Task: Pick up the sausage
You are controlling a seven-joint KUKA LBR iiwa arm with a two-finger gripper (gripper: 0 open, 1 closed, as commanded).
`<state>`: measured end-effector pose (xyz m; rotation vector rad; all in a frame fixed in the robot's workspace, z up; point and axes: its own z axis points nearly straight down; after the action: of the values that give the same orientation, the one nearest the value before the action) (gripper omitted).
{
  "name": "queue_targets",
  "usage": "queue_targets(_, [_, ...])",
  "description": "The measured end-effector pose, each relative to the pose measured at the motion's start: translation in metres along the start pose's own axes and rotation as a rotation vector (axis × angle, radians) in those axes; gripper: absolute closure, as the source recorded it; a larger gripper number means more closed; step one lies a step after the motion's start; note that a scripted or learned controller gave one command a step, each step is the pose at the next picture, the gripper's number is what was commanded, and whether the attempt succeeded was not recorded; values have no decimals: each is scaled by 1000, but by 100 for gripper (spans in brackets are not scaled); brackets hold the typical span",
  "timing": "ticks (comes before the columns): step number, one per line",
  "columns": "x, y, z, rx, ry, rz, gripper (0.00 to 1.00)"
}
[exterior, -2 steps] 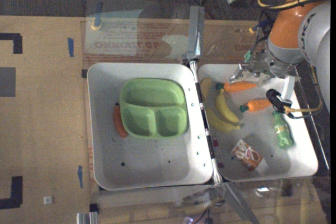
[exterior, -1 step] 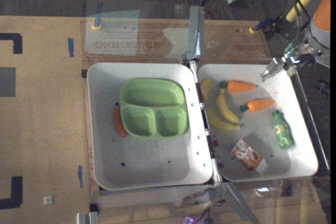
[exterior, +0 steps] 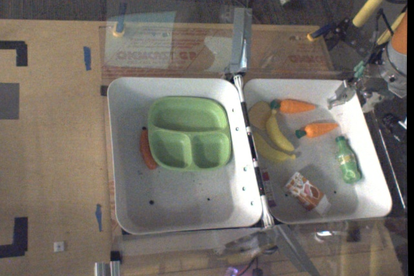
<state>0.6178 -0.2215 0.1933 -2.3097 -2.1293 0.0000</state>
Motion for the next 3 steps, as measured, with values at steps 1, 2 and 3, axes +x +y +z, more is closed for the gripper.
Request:
queue_targets(1, [86,-68,105,-7,0,-38,0])
queue_targets(2, [81,-66,94,-14,-3,-30,100])
queue_targets(3, [81,-66,94,-13,-3,-30,0])
